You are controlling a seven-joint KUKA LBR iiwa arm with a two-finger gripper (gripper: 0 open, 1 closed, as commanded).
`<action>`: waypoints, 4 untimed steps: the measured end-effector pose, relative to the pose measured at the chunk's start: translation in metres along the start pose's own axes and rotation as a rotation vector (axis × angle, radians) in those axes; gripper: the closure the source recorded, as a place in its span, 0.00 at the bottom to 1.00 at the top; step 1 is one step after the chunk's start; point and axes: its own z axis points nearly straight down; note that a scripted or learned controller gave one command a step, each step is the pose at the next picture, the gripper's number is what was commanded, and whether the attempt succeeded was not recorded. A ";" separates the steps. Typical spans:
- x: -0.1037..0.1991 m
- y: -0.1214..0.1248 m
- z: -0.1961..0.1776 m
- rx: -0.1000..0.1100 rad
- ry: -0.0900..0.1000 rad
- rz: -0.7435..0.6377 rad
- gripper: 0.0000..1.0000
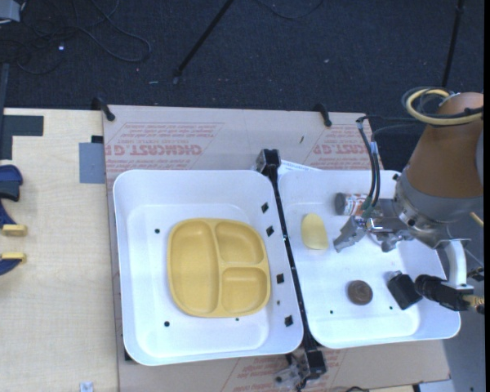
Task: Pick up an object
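Lump (314,231) lies in the bin (335,327) nearer the arm, just beside the gripper (348,237), whose opening I cannot tell. Best to centre over it, then descend straight.

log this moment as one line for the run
gripper: low in right bin, right of pale yellow lump | grasp: none visible | brown disc: right bin, nearer front | yellow divided plate: left bin
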 end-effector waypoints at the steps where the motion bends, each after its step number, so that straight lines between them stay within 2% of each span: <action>1: 0.010 0.003 0.060 0.001 0.001 0.000 0.00; 2: 0.008 0.005 0.125 0.002 0.000 0.001 0.00; 3: 0.006 0.006 0.114 0.001 0.001 0.007 1.00; 4: -0.004 0.003 0.068 -0.009 -0.002 0.003 1.00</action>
